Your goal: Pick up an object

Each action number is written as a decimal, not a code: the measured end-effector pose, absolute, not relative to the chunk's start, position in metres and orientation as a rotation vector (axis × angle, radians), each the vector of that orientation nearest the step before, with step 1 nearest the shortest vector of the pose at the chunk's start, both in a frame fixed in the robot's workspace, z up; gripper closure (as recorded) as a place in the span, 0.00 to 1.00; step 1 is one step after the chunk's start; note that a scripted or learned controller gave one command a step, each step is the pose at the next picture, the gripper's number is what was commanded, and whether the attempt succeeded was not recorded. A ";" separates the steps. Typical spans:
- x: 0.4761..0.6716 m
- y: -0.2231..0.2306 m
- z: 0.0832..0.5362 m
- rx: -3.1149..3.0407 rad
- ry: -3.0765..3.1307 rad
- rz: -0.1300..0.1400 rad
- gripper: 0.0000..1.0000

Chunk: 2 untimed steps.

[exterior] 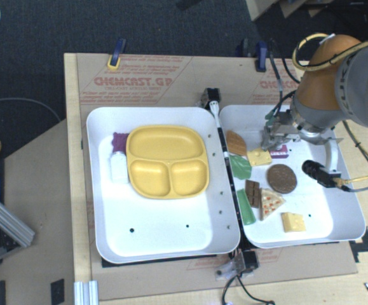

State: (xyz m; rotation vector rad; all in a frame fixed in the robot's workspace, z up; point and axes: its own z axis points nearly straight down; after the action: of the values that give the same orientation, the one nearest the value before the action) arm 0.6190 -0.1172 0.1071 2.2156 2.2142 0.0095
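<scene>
My gripper [274, 140] hangs low over the back of the right bin [342, 224], under the orange-banded wrist. Just below it a small magenta piece [279, 150] peeks out, and a yellow cheese wedge [258, 157] lies to its left. A round brown cookie [282, 178] sits in front of it. Further left lie a tan bread piece [236, 143] and a green leaf-shaped piece [239, 167]. Toward the front are a dark chocolate bar [253, 193], a pizza slice [271, 203], a green stick [246, 210] and a yellow cheese block [292, 222].
The left bin [164, 237] holds a yellow divided tray [167, 160], with a purple item [119, 142] and a white item [117, 167] at its left side. A black cable plug [317, 173] hangs over the right bin. Clamps sit along the bench's back edge.
</scene>
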 end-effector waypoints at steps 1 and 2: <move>0.622 -0.125 0.154 2.218 2.217 0.005 1.00; 0.633 -0.123 0.207 2.215 2.218 0.006 1.00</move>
State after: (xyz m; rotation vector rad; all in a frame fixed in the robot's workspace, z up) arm 0.6331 -0.1229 0.2068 2.2147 2.2182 0.0063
